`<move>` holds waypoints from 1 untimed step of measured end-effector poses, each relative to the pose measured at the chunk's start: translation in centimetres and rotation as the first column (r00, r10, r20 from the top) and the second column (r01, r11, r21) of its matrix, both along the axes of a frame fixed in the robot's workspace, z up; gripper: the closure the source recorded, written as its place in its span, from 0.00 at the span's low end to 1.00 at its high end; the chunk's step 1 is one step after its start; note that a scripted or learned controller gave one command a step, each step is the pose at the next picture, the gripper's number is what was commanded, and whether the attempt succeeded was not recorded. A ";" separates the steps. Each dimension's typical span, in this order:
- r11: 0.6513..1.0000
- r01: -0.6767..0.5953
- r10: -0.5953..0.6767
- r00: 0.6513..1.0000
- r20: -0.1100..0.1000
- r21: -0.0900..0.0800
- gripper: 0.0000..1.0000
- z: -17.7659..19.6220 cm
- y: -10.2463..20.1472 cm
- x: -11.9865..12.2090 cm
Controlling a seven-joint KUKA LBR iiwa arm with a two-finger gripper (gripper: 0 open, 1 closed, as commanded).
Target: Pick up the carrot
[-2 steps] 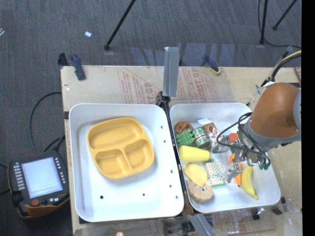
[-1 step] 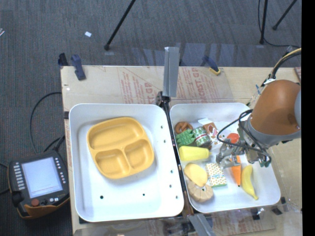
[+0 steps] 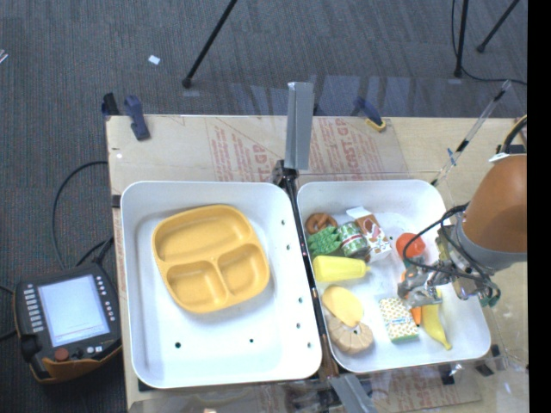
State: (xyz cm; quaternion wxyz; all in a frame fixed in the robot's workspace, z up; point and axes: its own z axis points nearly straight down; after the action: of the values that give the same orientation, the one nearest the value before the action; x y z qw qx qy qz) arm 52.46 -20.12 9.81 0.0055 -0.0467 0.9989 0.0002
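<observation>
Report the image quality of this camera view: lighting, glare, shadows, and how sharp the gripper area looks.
Camera view: soft, even overhead lighting, with only faint shadows inside the left bin beside the yellow tray; no strong glare, though the white bin walls look bright; the gripper and the items under it in the right bin are small and slightly soft, so fine detail there is hard to read.

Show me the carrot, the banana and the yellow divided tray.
carrot [image 3: 417, 315], camera view, orange sliver below the gripper
banana [image 3: 436, 327], camera view, its middle
yellow divided tray [image 3: 164, 231], camera view, left rim
</observation>
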 end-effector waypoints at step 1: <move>0.968 -0.251 0.251 0.968 -0.016 0.006 1.00 0.2 2.2 -3.3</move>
State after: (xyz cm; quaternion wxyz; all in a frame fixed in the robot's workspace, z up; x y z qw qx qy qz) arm 49.19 -17.95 10.03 -0.0030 -0.1728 0.9849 0.0031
